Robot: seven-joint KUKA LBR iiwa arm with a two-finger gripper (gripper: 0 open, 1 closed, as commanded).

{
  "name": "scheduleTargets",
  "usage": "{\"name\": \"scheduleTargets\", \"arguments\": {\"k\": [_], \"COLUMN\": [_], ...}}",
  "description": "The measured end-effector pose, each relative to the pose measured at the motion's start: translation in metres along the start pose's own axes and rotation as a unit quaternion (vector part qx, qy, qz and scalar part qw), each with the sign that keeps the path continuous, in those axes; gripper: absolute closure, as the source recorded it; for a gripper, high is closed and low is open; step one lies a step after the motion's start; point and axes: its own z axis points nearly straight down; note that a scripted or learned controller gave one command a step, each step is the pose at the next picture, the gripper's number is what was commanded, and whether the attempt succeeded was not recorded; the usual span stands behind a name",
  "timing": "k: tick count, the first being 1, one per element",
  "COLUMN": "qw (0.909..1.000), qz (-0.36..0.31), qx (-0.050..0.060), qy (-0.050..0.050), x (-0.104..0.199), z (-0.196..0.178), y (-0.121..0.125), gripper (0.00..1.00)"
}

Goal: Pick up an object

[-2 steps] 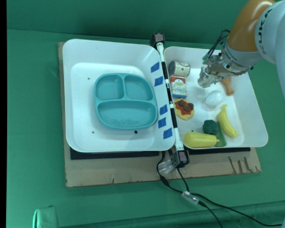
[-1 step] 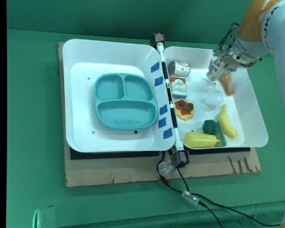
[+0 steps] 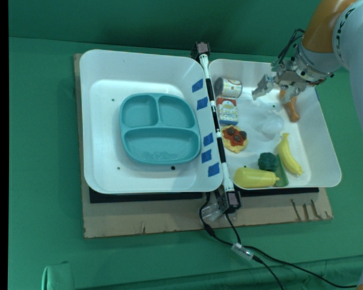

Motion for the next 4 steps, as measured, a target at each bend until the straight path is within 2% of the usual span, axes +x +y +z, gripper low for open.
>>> {"name": "scheduleTargets", "arguments": {"k": [1,2,3,4], "qw": [1.0,1.0,1.0,1.0], "qz": [0.002,-0.001,0.0,0.0], "qx": [-0.008,0.003,-0.003,-0.002], "qy": [-0.004,0.001,0.0,0.001], "x": [-0.003,0.066,0.051,0.052], "z": [-0.017,-0.037,0.009,0.01], "y": [0.003,0.055,-0.027,-0.027], "gripper": [1.0,1.0,1.0,0.0]}}
